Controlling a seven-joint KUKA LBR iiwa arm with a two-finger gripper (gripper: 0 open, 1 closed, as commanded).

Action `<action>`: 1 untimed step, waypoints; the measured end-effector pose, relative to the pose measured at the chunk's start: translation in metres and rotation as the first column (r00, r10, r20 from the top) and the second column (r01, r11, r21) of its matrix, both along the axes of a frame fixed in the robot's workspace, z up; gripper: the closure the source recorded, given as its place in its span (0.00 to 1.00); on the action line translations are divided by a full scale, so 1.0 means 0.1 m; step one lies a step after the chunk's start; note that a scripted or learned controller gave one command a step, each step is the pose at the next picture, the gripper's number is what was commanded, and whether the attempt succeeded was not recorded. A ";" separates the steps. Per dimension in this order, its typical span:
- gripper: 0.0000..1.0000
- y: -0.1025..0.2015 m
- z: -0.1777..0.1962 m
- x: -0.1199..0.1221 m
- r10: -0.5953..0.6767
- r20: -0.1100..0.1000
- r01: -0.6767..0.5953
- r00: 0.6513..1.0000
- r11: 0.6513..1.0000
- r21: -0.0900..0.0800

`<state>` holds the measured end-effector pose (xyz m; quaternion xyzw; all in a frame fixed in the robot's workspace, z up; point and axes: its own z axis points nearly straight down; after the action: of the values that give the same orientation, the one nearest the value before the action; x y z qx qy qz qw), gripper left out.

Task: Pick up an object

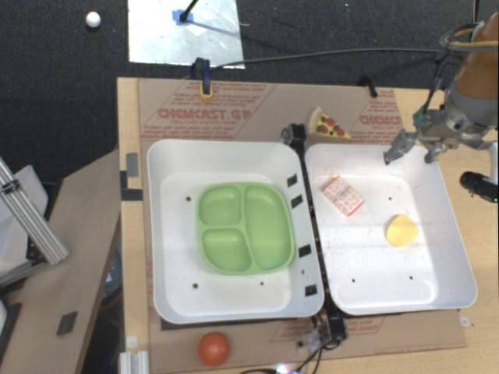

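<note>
Plainly still the approach — the two-finger gripper (413,148) hangs spread wide and empty above the right white bin's (444,201) far rim; next it must descend over the round yellow piece (401,230).

Green tray (245,228) w/ three compartments lies in left white bin (175,170). Orange ball (213,348) sits on bench in front of this bin, near its front edge. Pizza-slice toy (329,125) lies on the cardboard behind the two bins, near the middle. Small white ball (93,19) rests on dark floor, top left, beside a shiny sheet (183,22)
</note>
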<state>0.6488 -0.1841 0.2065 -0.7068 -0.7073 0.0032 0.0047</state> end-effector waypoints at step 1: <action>0.00 0.01 0.09 0.03 0.003 0.013 -0.003 1.000 1.000 -0.003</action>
<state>0.6517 -0.1835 0.2154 -0.7059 -0.7084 -0.0005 -0.0009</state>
